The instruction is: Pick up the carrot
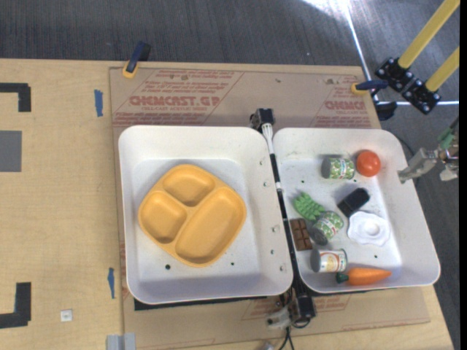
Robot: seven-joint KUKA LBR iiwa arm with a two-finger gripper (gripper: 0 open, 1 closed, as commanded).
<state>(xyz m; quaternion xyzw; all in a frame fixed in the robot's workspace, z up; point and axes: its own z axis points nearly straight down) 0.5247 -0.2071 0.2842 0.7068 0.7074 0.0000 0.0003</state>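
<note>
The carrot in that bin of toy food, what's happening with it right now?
Nothing is handling it at this moment. The carrot lies flat at the near edge of the right bin, next to a small can and untouched. The gripper sits just past that bin's right rim, well away from the carrot and holding nothing. The left bin holds a yellow divided plate.

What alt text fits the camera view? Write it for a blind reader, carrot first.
An orange carrot lies at the near edge of the right white bin, beside a small can, with a tomato, a fried egg and other toy foods around. The left bin holds a yellow divided plate. The claw sits at the right bin's far right rim.
</note>
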